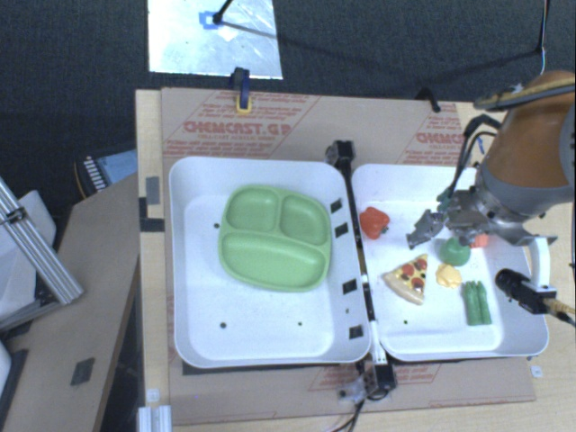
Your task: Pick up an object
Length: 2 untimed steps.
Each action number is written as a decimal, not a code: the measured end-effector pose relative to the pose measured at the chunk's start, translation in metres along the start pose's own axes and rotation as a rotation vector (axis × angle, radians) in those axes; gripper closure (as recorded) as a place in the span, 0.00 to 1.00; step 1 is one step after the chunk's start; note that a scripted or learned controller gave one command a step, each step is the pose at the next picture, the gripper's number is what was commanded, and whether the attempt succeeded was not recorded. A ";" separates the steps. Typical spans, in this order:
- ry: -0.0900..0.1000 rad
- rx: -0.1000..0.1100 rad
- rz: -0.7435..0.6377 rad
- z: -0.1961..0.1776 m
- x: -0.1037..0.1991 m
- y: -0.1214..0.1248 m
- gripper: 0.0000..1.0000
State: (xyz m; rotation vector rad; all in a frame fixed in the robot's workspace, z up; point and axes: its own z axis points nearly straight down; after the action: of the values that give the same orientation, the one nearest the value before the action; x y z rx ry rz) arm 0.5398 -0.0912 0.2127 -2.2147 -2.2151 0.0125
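The gripper (430,228) is hovering in the right bin (522,340) beside a red pepper (373,222) and pizza slice (409,278) (fingers apparently spread, grasping nothing).

The arm (531,142) enters from the right edge, its orange band broad above the grey wrist, and bends down and leftward. The gripper (430,228) sits low at the wrist's end, its dark metal fingers (419,235) pointing left and slightly downward.
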 end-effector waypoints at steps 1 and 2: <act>-0.001 -0.013 -0.002 -0.007 0.000 0.003 0.00; 0.000 -0.008 -0.001 0.056 0.001 0.000 0.00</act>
State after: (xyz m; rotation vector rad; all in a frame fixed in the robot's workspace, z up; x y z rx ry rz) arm 0.5387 -0.0899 0.1570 -2.2178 -2.2203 0.0032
